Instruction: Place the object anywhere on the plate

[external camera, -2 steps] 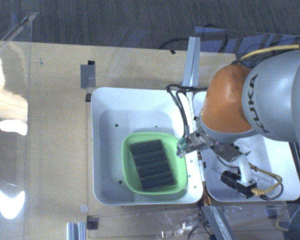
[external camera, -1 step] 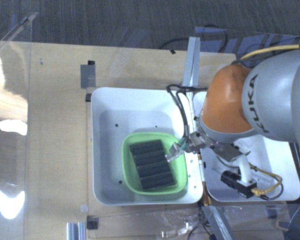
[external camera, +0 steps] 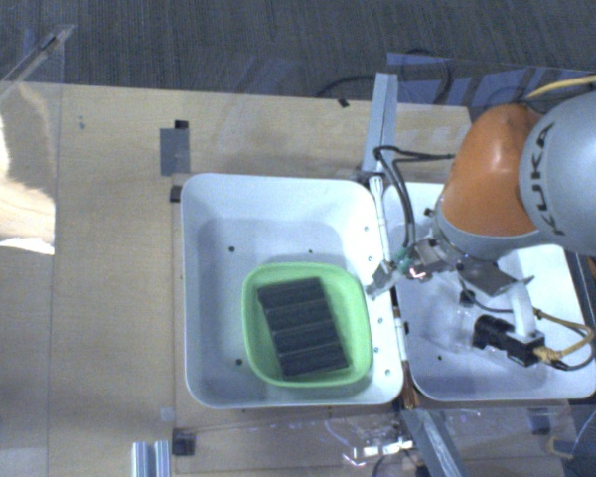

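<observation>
Hovering over the right bin (external camera: 576, 266), gripper (external camera: 447, 306) mostly hidden, grip unclear; plate (external camera: 353, 291) with dark ridged object (external camera: 300, 326) sits left.

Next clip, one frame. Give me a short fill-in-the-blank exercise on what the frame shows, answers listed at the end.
1. The green plate lies in the ____ of the two white bins.
2. The dark ridged object rests on the ____.
3. The arm's orange band hangs over the ____ bin.
4. The plate sits toward the ____ edge of the left bin in the picture.

Missing words: left; plate; right; lower
</observation>
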Motion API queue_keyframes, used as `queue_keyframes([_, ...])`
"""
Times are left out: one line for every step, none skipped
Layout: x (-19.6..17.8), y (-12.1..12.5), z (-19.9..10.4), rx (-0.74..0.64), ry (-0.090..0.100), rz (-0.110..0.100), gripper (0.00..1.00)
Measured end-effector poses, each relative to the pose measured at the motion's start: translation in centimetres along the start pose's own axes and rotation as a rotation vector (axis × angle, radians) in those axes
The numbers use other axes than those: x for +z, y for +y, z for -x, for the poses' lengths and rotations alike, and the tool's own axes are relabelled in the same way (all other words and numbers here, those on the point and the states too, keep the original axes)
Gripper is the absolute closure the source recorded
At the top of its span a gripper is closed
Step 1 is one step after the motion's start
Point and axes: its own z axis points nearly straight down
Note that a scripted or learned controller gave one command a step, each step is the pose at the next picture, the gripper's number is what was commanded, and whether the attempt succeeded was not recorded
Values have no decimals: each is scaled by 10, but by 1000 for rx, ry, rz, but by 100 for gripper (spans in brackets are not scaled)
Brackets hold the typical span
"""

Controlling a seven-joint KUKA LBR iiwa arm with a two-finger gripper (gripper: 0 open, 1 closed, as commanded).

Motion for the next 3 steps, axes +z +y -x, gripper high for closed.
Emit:
queue_keyframes([-12, 3, -1, -5, -2, 8, 100])
queue_keyframes([-23, 6, -1, -11, -4, 15, 100])
queue_keyframes([-2, -1, -43, -181, 2, 0, 100])
